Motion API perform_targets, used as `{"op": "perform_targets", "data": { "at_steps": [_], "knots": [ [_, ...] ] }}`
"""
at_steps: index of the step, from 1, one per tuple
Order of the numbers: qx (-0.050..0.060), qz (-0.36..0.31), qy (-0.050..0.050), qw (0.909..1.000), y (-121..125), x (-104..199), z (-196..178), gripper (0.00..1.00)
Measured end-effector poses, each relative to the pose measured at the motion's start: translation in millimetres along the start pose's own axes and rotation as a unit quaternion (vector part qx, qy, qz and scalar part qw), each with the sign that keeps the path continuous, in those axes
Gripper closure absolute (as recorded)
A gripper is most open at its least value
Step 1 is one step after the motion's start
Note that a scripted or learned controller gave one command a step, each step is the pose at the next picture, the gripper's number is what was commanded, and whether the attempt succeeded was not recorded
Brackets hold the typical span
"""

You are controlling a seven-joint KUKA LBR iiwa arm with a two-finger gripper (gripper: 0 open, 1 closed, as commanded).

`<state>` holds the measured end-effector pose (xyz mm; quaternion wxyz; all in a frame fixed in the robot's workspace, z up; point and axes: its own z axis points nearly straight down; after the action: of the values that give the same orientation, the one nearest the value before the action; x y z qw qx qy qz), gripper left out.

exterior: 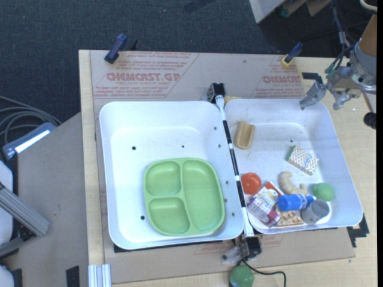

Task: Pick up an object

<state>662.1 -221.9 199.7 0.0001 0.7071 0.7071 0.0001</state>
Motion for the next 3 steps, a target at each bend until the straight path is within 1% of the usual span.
{"op": "perform_targets", "data": {
  "at_steps": [1,2,3],
  "knots": [
    [0.001,0.000,0.001,1.0000,-52.4,54.7,61.0,0.00],
    [0.001,-0.001,0.001,1.0000,-85.7,123.2,82.9,0.00],
    [-0.001,0.000,-0.001,1.0000,-92.6,61.8,27.2,0.00]
  ]
}}
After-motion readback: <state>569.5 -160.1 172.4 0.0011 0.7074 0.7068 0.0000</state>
